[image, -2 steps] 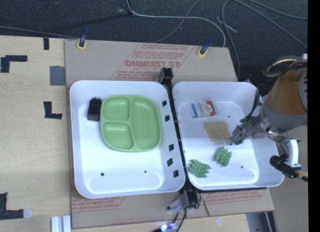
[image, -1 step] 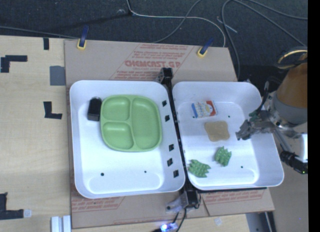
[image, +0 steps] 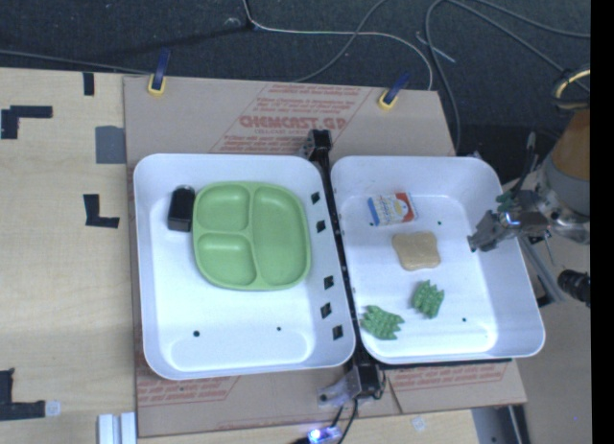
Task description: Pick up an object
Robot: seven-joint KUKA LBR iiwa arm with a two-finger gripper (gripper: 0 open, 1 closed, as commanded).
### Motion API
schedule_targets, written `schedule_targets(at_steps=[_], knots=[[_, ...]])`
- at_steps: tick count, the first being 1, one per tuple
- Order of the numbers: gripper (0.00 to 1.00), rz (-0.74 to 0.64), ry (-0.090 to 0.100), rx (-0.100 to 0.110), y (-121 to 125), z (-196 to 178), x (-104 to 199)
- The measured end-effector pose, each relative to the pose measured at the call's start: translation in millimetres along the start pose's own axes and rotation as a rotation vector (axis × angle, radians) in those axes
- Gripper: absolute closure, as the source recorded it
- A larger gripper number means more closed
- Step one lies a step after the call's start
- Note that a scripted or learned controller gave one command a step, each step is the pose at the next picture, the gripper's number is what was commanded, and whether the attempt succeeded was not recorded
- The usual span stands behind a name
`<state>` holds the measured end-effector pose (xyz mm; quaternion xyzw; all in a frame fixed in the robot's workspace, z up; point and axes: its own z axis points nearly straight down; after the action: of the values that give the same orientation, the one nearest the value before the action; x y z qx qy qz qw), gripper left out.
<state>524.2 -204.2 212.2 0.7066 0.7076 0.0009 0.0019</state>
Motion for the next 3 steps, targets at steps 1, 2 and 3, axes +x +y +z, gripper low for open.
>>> schedule_targets(at_steps=[1, 2, 3], knots=[[1.0, -0.001, 0.001, 0.001, 1.1, -30.7, 0.3], [1.0, -0.006, 0.004, 0.004, 5.0, -35.8, 60.4], [1.0, -0.006, 0.003, 0.005, 7.9, -40.7, 113.5]])
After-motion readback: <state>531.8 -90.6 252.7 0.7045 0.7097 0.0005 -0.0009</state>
